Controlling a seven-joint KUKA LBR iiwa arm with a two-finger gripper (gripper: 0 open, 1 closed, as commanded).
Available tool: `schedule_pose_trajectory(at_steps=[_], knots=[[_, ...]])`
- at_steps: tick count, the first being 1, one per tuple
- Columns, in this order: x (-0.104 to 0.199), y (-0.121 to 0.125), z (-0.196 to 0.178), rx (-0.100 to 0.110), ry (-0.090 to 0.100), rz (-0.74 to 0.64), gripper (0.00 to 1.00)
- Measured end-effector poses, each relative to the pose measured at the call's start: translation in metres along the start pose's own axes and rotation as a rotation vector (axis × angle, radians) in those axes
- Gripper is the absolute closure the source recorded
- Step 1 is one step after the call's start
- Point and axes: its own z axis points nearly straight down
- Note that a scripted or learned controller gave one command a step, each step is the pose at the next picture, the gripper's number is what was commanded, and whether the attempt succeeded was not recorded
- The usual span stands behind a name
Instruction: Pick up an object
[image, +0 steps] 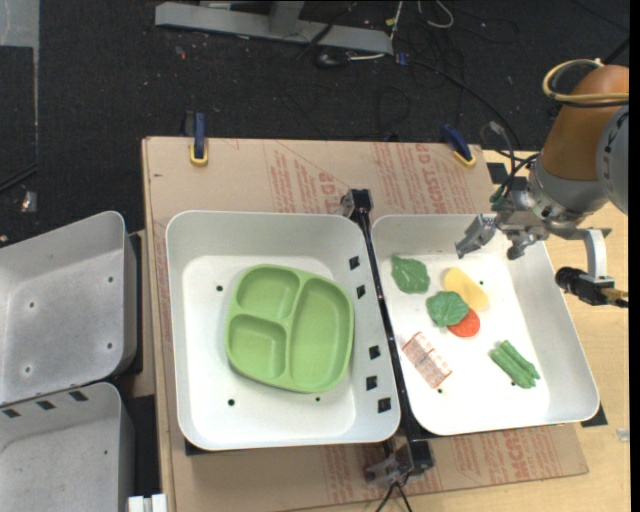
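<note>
1. Camera view: your gripper hangs over the far edge of the right bin, fingers spread apart and holding nothing.
2. The likely targets lie below it in that bin: a yellow piece touching a green leafy piece and a red piece.
3. Because those three crowd together, you risk a finger landing on a neighbour and knocking the target aside.
4. The left bin holds a green divided tray; ignore it.

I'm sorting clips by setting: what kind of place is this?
Probably a robotics lab test bench: two white bins clamped onto a cardboard-covered bench, toy food, loose cables on the floor.
</note>
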Motion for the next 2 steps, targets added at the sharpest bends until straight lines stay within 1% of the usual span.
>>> schedule_pose_trajectory(at_steps=[1, 2], knots=[[-0.010, -0.003, 0.055, -0.001, 0.000, 0.001, 0.00], [-0.009, -0.001, 0.040, -0.007, -0.002, -0.001, 1.00]])
